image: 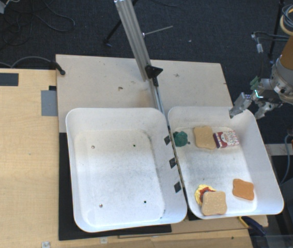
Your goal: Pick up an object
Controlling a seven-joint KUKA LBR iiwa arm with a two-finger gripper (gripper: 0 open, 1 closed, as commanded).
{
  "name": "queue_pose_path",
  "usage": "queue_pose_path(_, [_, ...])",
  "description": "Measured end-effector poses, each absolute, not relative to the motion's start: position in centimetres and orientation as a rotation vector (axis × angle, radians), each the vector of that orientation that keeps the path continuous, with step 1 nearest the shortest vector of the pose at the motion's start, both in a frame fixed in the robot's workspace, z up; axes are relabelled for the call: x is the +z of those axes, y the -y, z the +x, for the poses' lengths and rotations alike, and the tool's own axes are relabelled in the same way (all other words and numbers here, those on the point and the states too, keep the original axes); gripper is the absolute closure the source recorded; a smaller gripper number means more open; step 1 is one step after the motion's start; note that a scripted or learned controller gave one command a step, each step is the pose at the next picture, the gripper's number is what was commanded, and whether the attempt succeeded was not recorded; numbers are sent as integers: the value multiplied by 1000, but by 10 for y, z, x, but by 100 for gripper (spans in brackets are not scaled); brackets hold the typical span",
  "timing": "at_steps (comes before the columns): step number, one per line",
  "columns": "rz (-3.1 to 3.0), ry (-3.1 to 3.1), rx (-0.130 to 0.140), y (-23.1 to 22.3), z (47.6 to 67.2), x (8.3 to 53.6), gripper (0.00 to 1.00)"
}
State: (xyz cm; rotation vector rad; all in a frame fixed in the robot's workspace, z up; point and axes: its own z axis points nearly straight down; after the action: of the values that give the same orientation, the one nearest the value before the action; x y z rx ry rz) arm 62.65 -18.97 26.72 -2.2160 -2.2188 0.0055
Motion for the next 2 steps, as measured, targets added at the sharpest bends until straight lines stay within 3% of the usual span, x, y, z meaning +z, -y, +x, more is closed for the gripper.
queue_pose_path(1, [-2215,2225,3,189,627,270,0])
queue_pose_path(2, [-2213,2221,6,187,633,207,0])
